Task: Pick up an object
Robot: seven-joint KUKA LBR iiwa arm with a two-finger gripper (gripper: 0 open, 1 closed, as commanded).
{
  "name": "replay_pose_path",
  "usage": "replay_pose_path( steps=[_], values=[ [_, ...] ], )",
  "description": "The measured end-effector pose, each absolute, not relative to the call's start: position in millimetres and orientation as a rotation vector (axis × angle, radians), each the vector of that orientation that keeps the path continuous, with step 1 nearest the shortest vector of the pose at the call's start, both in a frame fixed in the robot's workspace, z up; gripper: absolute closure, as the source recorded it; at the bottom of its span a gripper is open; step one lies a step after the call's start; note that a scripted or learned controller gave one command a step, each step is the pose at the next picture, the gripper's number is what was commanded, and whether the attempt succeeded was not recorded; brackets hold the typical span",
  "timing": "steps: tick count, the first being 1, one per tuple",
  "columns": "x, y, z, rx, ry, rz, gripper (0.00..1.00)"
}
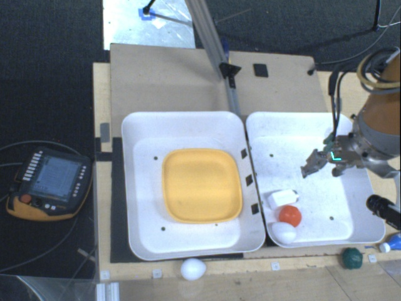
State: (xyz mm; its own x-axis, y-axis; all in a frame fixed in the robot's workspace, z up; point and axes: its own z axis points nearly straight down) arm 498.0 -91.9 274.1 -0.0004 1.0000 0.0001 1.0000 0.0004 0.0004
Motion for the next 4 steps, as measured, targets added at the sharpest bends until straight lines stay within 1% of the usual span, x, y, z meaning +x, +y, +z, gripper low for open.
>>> replay_pose_path(
  steps=[1, 3, 4],
  values=[
    [498.0, -92, 274, 2.221, 2.222, 0.001, 0.00],
    [503.1, -100, 152, 2.224, 2.223, -0.004, 0.00],
    [511.0, -94, 109, 2.220, 2.222, 0.004, 0.00]
  ],
)
